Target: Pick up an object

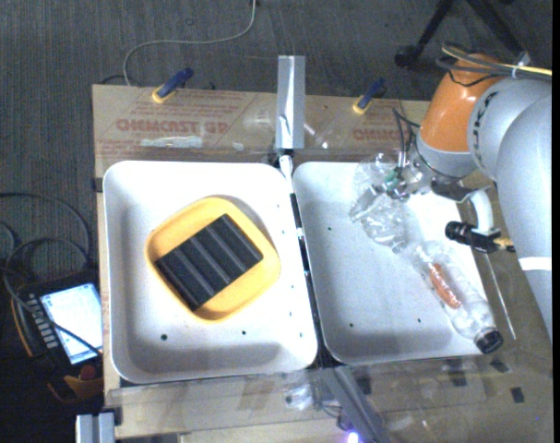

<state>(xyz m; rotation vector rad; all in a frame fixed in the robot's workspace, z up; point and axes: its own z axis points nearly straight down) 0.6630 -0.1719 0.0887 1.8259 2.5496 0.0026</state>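
A yellow tray-like object (pixel 173 233) with a black ribbed insert (pixel 210 261) lies in the middle of the left bin (pixel 132 201). In the right bin (pixel 353 321), a clear plastic bottle (pixel 450 293) with orange contents lies on its side near the right wall, its dark cap (pixel 489 341) toward the front. A crumpled piece of clear plastic (pixel 379 212) lies at the back of that bin. My gripper (pixel 397 183) is down over the back part of the right bin, right at the top of the crumpled plastic. The plastic and the wrist hide how the gripper stands.
Two blue clamps (pixel 172 84) (pixel 370 93) hold the board behind the bins. A metal post (pixel 290 100) stands at the back between the bins. The arm's grey body (pixel 529 173) overhangs the right bin's right side. A small screen device (pixel 67 317) lies on the floor left.
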